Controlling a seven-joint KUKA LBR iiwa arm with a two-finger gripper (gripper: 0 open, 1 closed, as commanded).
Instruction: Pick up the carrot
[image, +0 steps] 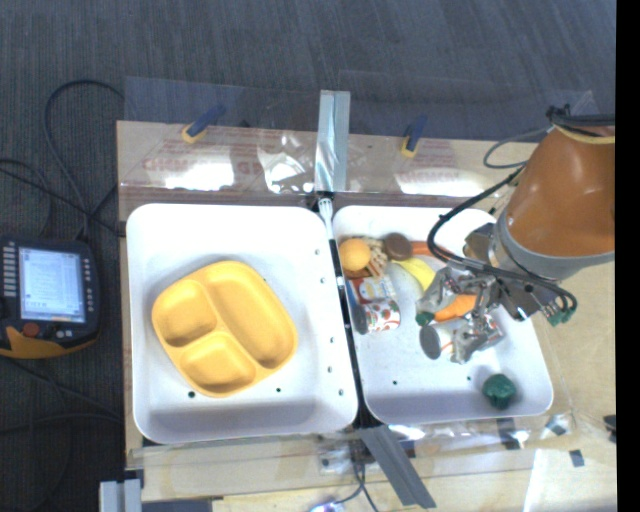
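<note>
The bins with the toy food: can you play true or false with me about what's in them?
1. The yellow tray with three sections sits in the left bin. True.
2. The carrot is lying in the yellow tray. False: it is in the right bin, right under the gripper.
3. A green broccoli piece lies near the right bin's front corner. True.
4. The orange ball is in the left bin. False: it is in the right bin, close to the wall between the bins.
5. The arm has an orange band above the wrist. True.
</note>
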